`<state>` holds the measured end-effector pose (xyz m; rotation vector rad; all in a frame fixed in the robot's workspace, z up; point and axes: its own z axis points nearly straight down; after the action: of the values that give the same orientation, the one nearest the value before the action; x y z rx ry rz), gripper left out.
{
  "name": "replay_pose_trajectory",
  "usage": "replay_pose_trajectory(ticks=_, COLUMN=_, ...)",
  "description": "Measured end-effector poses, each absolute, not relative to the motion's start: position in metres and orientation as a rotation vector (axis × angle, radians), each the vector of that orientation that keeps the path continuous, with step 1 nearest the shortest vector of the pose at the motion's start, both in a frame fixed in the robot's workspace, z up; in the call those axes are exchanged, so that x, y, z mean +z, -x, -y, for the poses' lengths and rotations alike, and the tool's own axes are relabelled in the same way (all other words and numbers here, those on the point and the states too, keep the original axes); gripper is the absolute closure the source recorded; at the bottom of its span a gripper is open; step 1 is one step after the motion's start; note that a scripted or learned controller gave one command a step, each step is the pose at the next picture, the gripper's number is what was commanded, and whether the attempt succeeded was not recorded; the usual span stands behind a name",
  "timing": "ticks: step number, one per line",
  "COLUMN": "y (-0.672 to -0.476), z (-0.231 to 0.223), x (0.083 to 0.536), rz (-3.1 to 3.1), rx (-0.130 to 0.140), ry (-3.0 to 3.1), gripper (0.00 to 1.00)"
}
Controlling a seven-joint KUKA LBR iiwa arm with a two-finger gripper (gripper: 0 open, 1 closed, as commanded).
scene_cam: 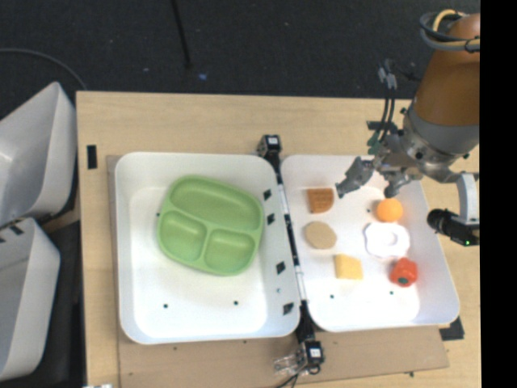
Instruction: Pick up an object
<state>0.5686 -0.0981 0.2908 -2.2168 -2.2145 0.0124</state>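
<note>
Wooden and pale, the bench (97, 120) carries two shallow white bins set side by side, and I place everything against the black divider (284, 225) where their rims meet. Left of that divider lies the left bin (137, 297), given over to a green sectioned plate (210, 226) resting flat near its middle, which looks like a place to receive things rather than a thing to be lifted. Right of the divider sits the right bin (428, 301), where the small graspable pieces are spread with gaps between them, probably so that two fingers can come down around any one. The arm (448, 87) hangs over the far part of this bin, well away from the divider, with its gripper (373, 178) spread wide and holding nothing, its two dark fingers splayed above bare bin floor. Nearest the divider are a brown toast-like square (320, 200), a tan round cookie (320, 235) just below it and a yellow block (348, 267) lower again. Farther from the divider come a white ring-shaped piece (386, 239), an orange ball (389, 210) just above it and close under one finger, and a small red and orange piece (404, 272) below. Judging by the pose, the toast or the ball is the likeliest target, and no grasp has begun.
</note>
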Motion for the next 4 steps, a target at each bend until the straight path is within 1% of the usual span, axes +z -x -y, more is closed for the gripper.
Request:
replay_pose_trajectory(ticks=1, y=-0.570, z=0.098, x=0.297, rz=2.224, rx=0.000, ry=2.221, gripper=0.00)
replay_pose_trajectory(ticks=2, y=-0.579, z=0.102, x=0.250, rz=2.220, rx=0.004, ry=2.222, gripper=0.00)
replay_pose_trajectory(ticks=3, y=-0.580, z=0.108, x=0.188, rz=2.217, rx=0.007, ry=2.222, gripper=0.00)
replay_pose_trajectory(ticks=4, y=-0.587, z=0.104, x=0.130, rz=2.215, rx=0.004, ry=2.226, gripper=0.00)
